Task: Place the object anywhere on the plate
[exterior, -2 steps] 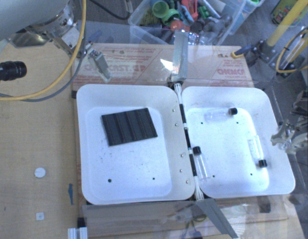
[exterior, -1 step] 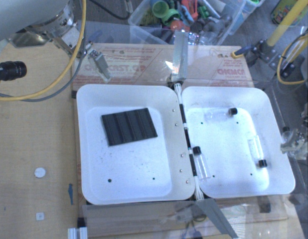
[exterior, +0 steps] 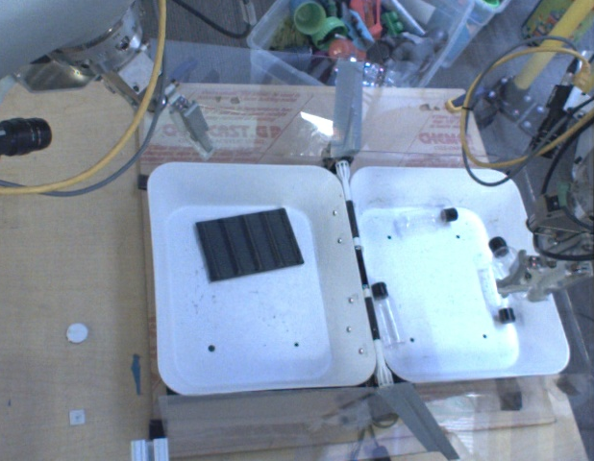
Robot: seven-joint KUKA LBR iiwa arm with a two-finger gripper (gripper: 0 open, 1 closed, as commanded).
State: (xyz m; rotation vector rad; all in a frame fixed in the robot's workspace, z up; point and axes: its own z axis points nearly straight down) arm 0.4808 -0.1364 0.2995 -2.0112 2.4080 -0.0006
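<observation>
step: reaching, nothing picked up | gripper [exterior: 528,281] at right bin's [exterior: 451,358] right edge, open or closed unclear | plate [exterior: 250,244] in left bin [exterior: 182,353] | next: secure an object, carry left

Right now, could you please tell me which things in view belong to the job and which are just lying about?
Job: dark ribbed plate in the left bin; black-capped clear tubes in the right bin; claw over that bin's right edge.
Lying about: tub of coloured toys behind the bins; white disc on the bench; yellow cable.
</observation>
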